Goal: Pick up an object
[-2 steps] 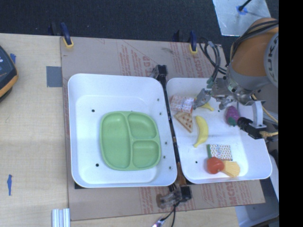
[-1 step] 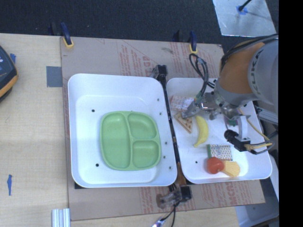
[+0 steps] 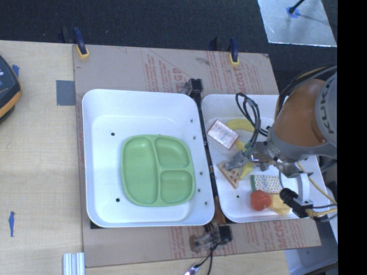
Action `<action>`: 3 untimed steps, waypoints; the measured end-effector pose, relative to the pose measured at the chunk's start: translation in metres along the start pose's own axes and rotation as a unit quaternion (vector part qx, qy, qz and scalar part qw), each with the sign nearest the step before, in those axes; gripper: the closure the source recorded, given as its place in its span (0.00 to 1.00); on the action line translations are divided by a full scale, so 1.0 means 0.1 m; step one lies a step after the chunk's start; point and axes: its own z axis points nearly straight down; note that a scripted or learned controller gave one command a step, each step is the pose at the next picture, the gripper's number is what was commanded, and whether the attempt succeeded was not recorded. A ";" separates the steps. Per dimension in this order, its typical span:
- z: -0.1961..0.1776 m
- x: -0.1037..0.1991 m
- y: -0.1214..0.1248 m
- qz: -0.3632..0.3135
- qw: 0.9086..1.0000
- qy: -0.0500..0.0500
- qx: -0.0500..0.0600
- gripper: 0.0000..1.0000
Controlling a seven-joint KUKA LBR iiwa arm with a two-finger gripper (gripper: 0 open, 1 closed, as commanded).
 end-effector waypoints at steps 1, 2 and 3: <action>0.01 0.12 0.66 0.000 1.000 0.000 0.001 0.00; -0.11 0.13 0.67 -0.002 1.000 0.000 0.000 1.00; -0.11 0.13 0.67 -0.002 1.000 0.000 0.000 0.00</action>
